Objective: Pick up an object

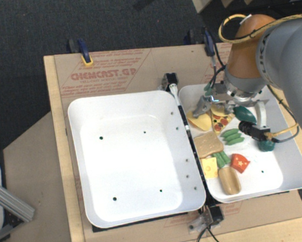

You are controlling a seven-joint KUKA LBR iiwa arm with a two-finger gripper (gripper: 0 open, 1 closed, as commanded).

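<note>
Arm [272,46] over the right bin [286,181], reaching in from the right, wrist with its orange band above the bin's far end. Gripper [221,100] sits low among the toy food at that end. Whether it is open or closed I cannot tell; the wrist body covers most of it and nothing can be seen clamped in it.

Left bin [128,158] holds only its white floor with a few dark dots.

Right bin contents, far to near:
- yellow wedge [198,121], just beside the gripper on its left-bin side, apparently touching it
- pizza-like slice [219,121] with red spots, directly below the gripper
- green pod [231,135] and a dark teal piece [245,114] toward the right
- tan bread slice [208,144], flat, mid-bin against the dividing wall
- yellow cheese block [210,167], red pepper [239,162], brown sausage [228,181] at the near end

Key relation: the closest candidates are the yellow wedge and the pizza-like slice, both right at the gripper's foot, slightly nearer the camera than the wrist. The wedge's long axis seems to run diagonally from the divider toward the bin's middle. The sausage and cheese block lie well apart from the gripper, down the bin.

Judgement: the arm is at the bottom of a grasp attempt on the far cluster; no lift evident yet.
</note>
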